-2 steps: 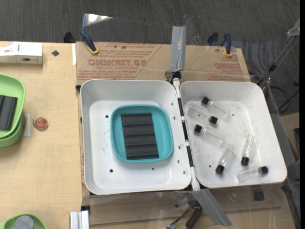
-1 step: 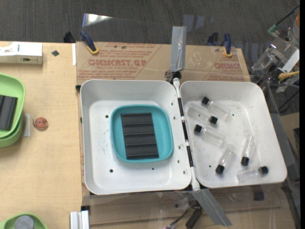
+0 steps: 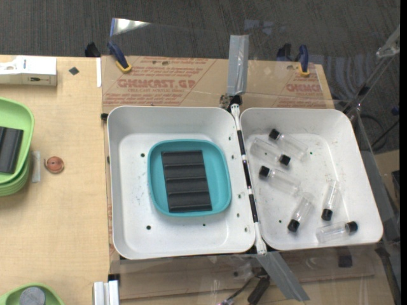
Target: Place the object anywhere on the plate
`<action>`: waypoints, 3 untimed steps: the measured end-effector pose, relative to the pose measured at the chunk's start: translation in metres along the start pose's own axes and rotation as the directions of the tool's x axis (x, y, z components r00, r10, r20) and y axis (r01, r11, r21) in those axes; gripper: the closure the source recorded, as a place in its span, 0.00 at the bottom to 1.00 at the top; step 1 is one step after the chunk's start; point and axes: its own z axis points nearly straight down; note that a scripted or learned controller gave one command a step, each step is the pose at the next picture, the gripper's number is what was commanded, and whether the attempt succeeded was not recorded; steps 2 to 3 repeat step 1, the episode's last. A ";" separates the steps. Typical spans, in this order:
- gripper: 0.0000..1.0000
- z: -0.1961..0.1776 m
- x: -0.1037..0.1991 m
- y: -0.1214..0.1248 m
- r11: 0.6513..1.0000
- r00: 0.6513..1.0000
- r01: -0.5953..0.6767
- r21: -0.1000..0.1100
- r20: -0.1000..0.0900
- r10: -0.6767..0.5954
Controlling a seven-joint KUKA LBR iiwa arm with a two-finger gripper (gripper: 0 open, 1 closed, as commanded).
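Observation:
A teal plate [image 3: 156,170] with rounded corners lies in the middle of the left bin [image 3: 127,230]. A black ridged block [image 3: 186,181] rests on the plate. Several clear plastic tubes with black caps lie scattered in the right bin [image 3: 357,146]. One tube [image 3: 286,146] is near the bin's back left, with another tube [image 3: 278,176] just in front of it. A third tube [image 3: 336,232] rests at the front right corner.
A green dish stack [image 3: 14,151] holding a dark item sits at the left edge of the wooden bench. A small brown disc [image 3: 55,164] lies beside it, and a white box [image 3: 28,72] is at the back left. Clamped cardboard [image 3: 165,81] lies behind the bins.

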 end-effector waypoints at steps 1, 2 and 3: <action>0.00 0.001 0.004 0.020 0.990 0.990 -0.140 0.000 0.001 0.140; 0.00 0.001 0.004 0.020 0.990 0.990 -0.140 0.000 0.001 0.140; 0.00 0.001 0.004 0.020 0.990 0.990 -0.140 0.000 0.001 0.140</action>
